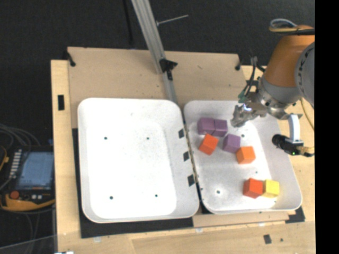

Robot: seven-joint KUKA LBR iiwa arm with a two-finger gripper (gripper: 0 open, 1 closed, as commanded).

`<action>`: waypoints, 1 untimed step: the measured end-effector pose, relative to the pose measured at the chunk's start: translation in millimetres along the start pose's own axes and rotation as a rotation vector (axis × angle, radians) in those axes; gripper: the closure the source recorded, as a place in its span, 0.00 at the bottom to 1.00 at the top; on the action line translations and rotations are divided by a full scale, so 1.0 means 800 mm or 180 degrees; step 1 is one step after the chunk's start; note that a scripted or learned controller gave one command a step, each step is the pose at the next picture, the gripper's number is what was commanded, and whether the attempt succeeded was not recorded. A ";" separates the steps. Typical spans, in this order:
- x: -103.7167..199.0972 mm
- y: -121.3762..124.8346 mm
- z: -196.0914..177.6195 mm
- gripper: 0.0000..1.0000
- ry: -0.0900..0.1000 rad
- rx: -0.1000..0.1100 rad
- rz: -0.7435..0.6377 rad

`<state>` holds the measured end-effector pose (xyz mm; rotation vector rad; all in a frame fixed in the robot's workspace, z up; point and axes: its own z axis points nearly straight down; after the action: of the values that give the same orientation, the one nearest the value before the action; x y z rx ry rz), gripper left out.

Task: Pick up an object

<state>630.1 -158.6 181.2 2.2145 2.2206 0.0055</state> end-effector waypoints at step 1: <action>-0.002 0.002 -0.047 1.00 0.0000 0.0001 0.0000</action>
<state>631.4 -160.1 218.7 2.2145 2.2209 0.0054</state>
